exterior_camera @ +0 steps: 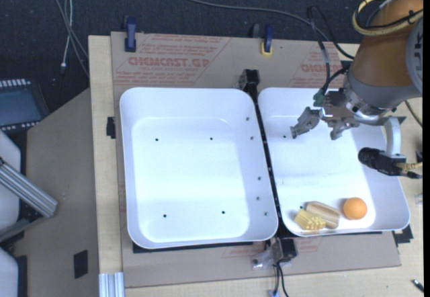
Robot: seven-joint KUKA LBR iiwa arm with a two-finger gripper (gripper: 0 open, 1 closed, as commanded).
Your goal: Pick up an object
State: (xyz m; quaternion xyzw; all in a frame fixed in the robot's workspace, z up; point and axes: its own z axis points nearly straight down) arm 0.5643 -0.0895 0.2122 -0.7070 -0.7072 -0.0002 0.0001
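Note:
My gripper (317, 128) hangs over the upper middle of the right bin (295, 168), its two fingers spread open with nothing between them. An orange ball (355, 208) lies near the bin's front right corner. Just left of it rest a tan bread-roll-shaped piece (324, 211) and a yellow corn cob (308, 222), touching each other at the front edge. All three objects lie well below the gripper in the view, apart from it.
The left bin (195, 168) sits beside the right one, sharing a black divider (265, 154). Both rest on a cardboard sheet (175, 60) clamped at the back. A black part of the arm (379, 160) juts over the right bin's right side.

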